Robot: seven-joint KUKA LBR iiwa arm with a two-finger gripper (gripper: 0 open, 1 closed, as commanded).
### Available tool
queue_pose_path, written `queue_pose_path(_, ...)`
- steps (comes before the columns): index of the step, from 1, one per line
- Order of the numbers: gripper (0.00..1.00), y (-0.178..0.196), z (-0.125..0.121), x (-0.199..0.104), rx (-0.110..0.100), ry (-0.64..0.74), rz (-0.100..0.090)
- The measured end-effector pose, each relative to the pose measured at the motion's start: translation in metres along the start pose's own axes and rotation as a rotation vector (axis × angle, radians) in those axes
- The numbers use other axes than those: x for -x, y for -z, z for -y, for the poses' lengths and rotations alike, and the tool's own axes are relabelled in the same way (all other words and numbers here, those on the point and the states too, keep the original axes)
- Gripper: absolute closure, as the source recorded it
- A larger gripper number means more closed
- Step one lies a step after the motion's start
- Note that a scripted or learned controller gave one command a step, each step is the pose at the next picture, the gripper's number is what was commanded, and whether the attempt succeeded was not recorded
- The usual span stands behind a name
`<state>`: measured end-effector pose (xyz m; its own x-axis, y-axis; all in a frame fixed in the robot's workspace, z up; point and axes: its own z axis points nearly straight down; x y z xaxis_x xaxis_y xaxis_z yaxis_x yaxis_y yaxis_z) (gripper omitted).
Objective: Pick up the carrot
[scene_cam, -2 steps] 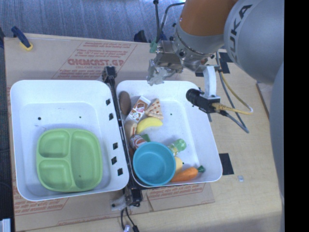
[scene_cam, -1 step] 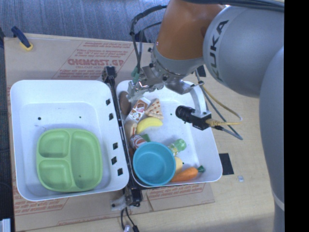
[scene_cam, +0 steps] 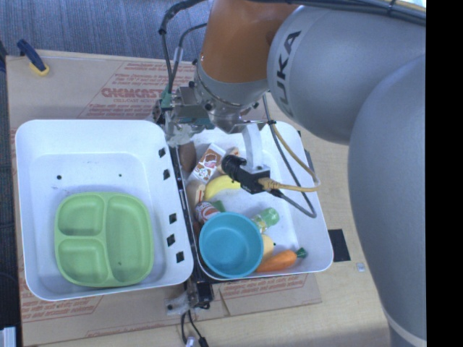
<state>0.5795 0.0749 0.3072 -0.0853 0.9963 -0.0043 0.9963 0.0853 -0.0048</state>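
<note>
Much of the right bin lies hidden under the arm

The arm (scene_cam: 318, 71) runs off the top and right edges and covers the far part of the right bin (scene_cam: 318, 255), so the fingers cannot be made out. The blue bowl (scene_cam: 230, 244) hides the carrot's (scene_cam: 278, 260) left end and part of a yellow thing (scene_cam: 268, 246) behind it. The packets (scene_cam: 206, 166) near the bin's left wall are too small and crowded to name, and the bench (scene_cam: 65, 71) is cut off at the left edge.
</note>
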Motion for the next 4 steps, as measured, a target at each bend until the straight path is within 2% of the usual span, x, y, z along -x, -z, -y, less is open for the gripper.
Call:
queue_pose_path(1, 0.00, 0.000, 0.000, 0.001, 0.000, -0.001, 0.001)
queue_pose_path(2, 0.00, -0.032, -0.048, 0.037, -0.001, 0.213, 0.002)
queue_pose_path(3, 0.00, -0.047, -0.071, 0.075, 0.001, 0.057, 0.002)
queue_pose_path(4, 0.00, -0.057, -0.062, 0.174, 0.002, -0.230, 0.003)
